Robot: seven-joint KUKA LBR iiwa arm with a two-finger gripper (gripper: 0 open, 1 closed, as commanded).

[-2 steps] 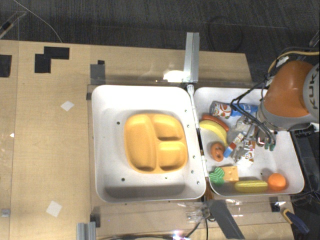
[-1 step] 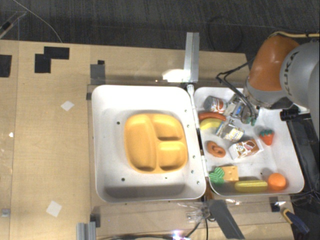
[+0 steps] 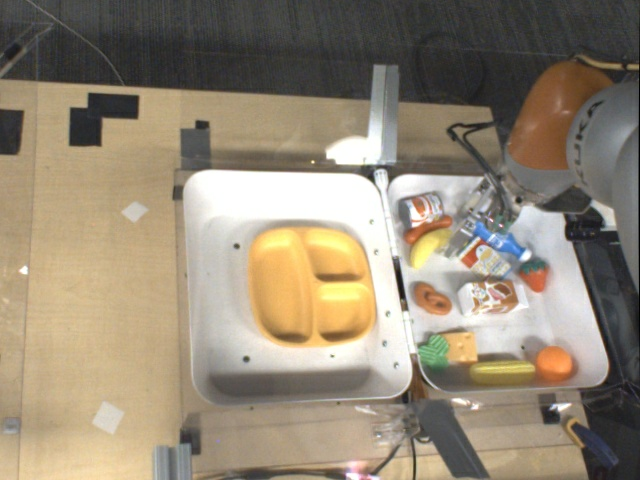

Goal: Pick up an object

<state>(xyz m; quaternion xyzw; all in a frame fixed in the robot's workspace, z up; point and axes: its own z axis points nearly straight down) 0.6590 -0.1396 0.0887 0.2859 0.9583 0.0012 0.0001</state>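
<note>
Toys crowd the right bin [image 3: 585, 298] — 1 of 2 white bins on the counter [image 3: 90, 298]. My hand [image 3: 468, 236] hangs low in that bin's upper middle, fingers [image 3: 462, 244] parted and pointing down-left, with nothing between them. Their tips sit just beside the banana [image 3: 428, 247], with the blue carton [image 3: 497, 239] touching or nearly touching them on the other side. A can [image 3: 421, 209] lies above the banana; a donut [image 3: 432, 298] and a box [image 3: 489, 297] lie below. A strawberry [image 3: 536, 275] sits to the right. Along the bottom edge — broccoli [image 3: 434, 351], cheese [image 3: 461, 347], corn [image 3: 501, 372], an orange [image 3: 554, 363]. The left bin [image 3: 215, 268] holds a yellow tray [image 3: 308, 284].
</note>
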